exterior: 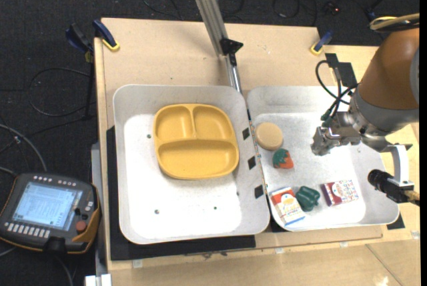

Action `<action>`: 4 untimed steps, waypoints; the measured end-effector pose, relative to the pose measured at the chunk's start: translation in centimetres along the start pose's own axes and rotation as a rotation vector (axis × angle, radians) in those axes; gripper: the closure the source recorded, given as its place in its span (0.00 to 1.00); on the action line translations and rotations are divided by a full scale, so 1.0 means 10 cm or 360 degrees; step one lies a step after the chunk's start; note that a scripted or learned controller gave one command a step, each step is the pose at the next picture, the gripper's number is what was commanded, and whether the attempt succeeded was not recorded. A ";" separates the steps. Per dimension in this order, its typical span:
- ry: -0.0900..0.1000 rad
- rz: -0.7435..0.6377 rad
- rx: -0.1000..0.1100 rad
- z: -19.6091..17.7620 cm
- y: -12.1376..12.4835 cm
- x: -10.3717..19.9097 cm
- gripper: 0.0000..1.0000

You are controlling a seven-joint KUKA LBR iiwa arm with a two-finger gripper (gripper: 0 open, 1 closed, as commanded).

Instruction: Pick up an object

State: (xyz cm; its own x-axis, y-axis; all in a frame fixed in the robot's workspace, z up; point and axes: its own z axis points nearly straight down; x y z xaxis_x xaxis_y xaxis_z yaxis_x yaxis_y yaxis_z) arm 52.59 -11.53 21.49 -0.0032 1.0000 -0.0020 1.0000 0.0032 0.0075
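The gripper (323, 143) is seen over the right bin (373, 215) (whether it is spread or pressed together cannot be told). Nothing is seen gripped. A strawberry (283, 159) lies just left of it, a tan disc (269, 135) beyond that; a red box (340, 193) lies below, apart.

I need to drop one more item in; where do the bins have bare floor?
Left white bin: bare floor in front of the yellow divided plate. Right white bin: bare at the back; crowded along the front.
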 end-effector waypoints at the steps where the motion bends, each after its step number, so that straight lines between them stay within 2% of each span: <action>1: 0.0000 -0.0001 0.0001 -0.53 0.02 0.00 1.00; 2: 0.0004 -0.0008 0.0013 -0.38 0.19 0.53 1.00; 3: 0.0006 -0.0007 0.0010 -0.44 0.30 1.06 1.00; 4: 0.0004 -0.0005 0.0012 -0.32 0.42 1.49 1.00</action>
State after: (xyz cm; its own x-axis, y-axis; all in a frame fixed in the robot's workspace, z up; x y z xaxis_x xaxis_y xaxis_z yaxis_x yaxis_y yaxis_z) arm 56.71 3.41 24.69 -0.0066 1.0000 0.0008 1.0000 0.0066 -0.0003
